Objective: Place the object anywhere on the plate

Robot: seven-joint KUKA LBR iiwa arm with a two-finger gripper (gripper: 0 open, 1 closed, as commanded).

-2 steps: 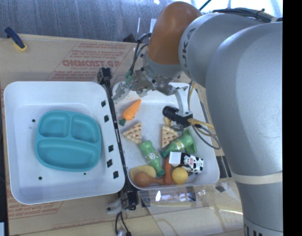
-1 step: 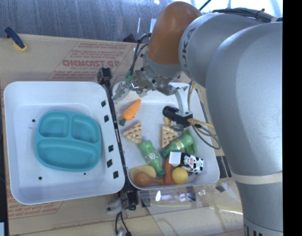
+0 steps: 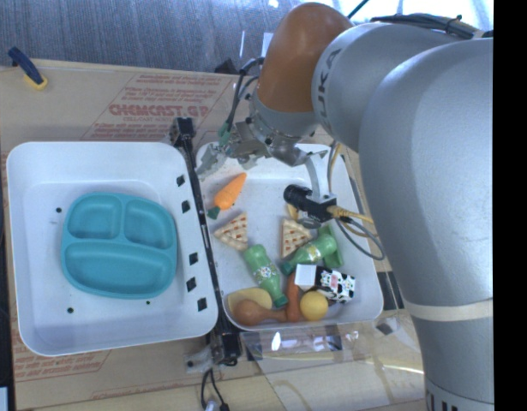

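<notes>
Plate first: we see it whole, a teal tray with three shallow sections, lying flat in the left bin, a little toward 7 o'clock from that bin's middle. Its rounded rim is smooth and nothing rests on it.

Much of the right bin is covered by the grey arm, which hides its 3 o'clock side. The gripper sits over the bin's 11 o'clock corner, a tangle of metal and wires under the orange band; we cannot tell how its tips stand or whether anything is in them.

Just toward 6 o'clock from the gripper lies a toy carrot, orange with a green end. Further toward 6 o'clock we make out two waffle wedges, two green bottles, a small carton with black patches, a yellow ball and a brownish piece at the bin's near edge, all crowded and partly overlapping. The counter carries printed cardboard at 12 o'clock.
</notes>
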